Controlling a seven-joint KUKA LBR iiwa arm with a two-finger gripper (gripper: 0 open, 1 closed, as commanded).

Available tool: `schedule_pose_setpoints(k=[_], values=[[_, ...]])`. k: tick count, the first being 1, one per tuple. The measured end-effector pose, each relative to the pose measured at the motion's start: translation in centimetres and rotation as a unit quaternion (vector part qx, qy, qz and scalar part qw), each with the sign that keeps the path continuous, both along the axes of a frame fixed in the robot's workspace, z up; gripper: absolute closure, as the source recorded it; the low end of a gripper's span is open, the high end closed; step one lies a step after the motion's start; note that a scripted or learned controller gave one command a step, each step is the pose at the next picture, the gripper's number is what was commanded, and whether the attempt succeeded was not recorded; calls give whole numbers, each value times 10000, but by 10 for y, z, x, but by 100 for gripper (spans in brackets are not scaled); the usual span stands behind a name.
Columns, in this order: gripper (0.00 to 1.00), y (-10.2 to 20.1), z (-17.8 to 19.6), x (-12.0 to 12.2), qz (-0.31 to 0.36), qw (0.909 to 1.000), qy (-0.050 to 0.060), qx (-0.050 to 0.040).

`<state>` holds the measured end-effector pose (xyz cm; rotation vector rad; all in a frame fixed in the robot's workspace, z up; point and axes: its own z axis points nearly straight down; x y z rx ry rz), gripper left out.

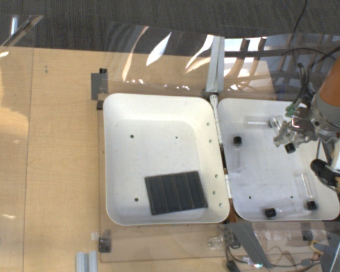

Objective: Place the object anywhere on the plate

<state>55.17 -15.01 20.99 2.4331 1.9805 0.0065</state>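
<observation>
Two white bins side by side on wooden bench (45, 152), divider rail between them. Left bin (110, 152): dark ribbed plate (175, 192) flat on the floor, toward front edge, slightly skewed, nothing on it. Right bin (260, 174): several small clear vials with black caps, scattered and well apart. First vial (236, 141) near the left wall; second vial (270, 212) at front rim; third vial (307, 194) lying lengthwise at front right corner; faint clear tube (255, 120) near back, just left of the claw. Arm (337, 89) in from right, orange band at frame edge. Gripper (288, 132) low over back right part of right bin, well apart from plate. Small black cap (289, 148) directly beneath gripper, touching or just under it; held or merely lying there, cannot tell. Claw state, released or clenched: cannot tell, metal parts too small and cluttered. Dark cables (294, 33) trailing down from upper right toward wrist
</observation>
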Motion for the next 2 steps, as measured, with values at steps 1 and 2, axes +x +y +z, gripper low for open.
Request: schedule_pose_setpoints(k=[1, 2], values=[[100, 62, 16, 93, -762, 9971, 10, 6], [100, 159, 7, 79, -1010, 9949, 23, 15]])
